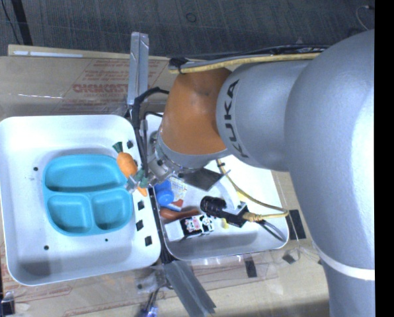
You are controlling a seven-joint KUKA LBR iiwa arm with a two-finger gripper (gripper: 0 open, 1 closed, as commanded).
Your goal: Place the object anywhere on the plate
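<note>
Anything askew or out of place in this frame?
The orange toy carrot with its green top sits at the right edge of the blue three-compartment plate, beside the gripper, near the wall between the white bins. Whether it rests on the plate or is held, I cannot tell.
</note>
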